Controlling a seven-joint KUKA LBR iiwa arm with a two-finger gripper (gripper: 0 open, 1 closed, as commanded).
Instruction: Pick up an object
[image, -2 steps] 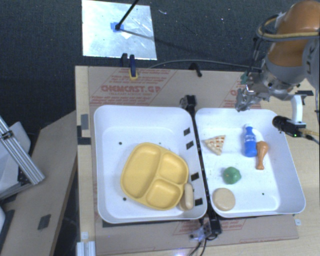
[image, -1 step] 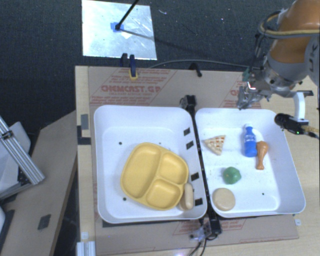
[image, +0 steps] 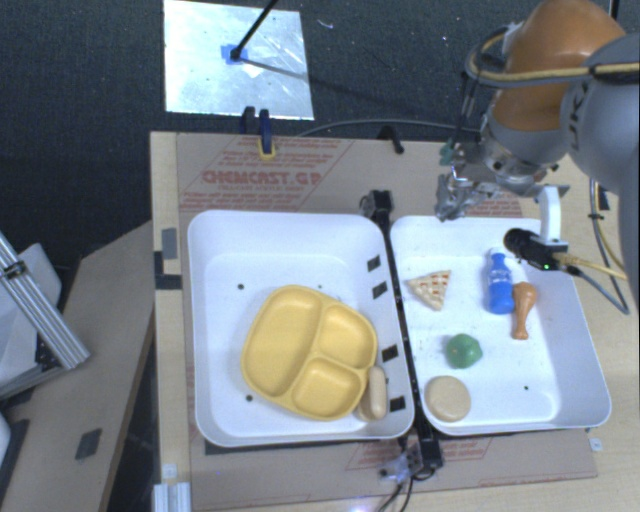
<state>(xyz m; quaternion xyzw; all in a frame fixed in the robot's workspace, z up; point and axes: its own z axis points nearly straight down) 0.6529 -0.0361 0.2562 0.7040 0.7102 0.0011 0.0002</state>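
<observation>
**Operator:** I see the gripper (image: 458, 200) over the far edge of the right bin (image: 575, 345), near its back left corner. It hangs above the rim and I see nothing between its fingers. I cannot tell from this slant whether they are apart or together.

**Colleague:** What lies in that bin?

**Operator:** Five things, all apart from the gripper. A pizza-slice toy (image: 431, 289) sits near the bin's left wall. A blue bottle (image: 498, 283) stands to its right, with a brown drumstick (image: 522, 309) just beside it. Nearer the front I see a green round piece (image: 463, 350), and a tan disc (image: 448, 397) in front of that, close to the front left corner.

**Colleague:** And the left bin?

**Operator:** The left bin (image: 225, 260) holds a yellow divided tray (image: 310, 352), tilted a little against the view. A tan roll-shaped piece (image: 375, 391) lies touching the tray's right front edge, close to the divider between the bins.

**Colleague:** Anything on the surface behind?

**Operator:** A blue and yellow clamp (image: 262, 130) sits at the far edge of the surface (image: 300, 175).
</observation>
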